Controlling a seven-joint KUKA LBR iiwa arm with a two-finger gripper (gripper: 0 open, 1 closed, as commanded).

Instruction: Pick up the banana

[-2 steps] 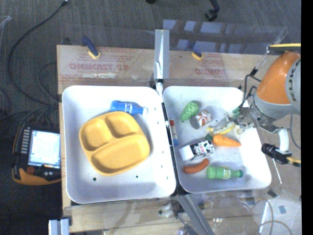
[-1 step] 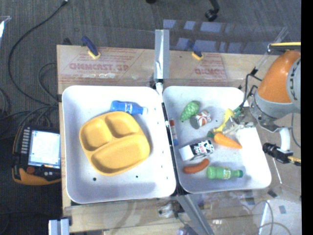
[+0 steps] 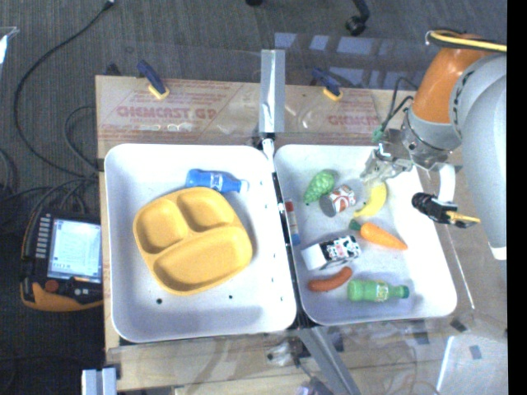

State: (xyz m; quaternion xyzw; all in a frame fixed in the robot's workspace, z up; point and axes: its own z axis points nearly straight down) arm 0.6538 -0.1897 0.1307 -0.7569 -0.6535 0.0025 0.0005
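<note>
While the arm (image 3: 461, 81) reaches in from the right, I see the gripper (image 3: 380, 168) hanging over the far part of the right bin (image 3: 436, 299), just above the top end of the banana (image 3: 373, 201). I cannot tell from this slant whether the gripper is released or clenched, and I cannot tell whether it touches the fruit. The banana lies in the right bin, curved, its lower end near the green top of the carrot (image 3: 381, 235), which lies pointing toward the right wall. Just left of the banana sits a small can (image 3: 338, 201) with a red and white label, and beyond that a green leafy vegetable (image 3: 319, 185). Nearer to me in the same bin I make out a white, black-spotted cup (image 3: 329, 252) lying on its side, a reddish sausage (image 3: 330, 281) below it, and a green bottle (image 3: 375, 290) lying flat beside the sausage. In the left bin (image 3: 123, 303) a yellow divided tray (image 3: 193, 239) takes the middle, with a blue bottle (image 3: 215, 180) lying at its far edge. Both bins rest side by side on the surface (image 3: 181, 109).
</note>
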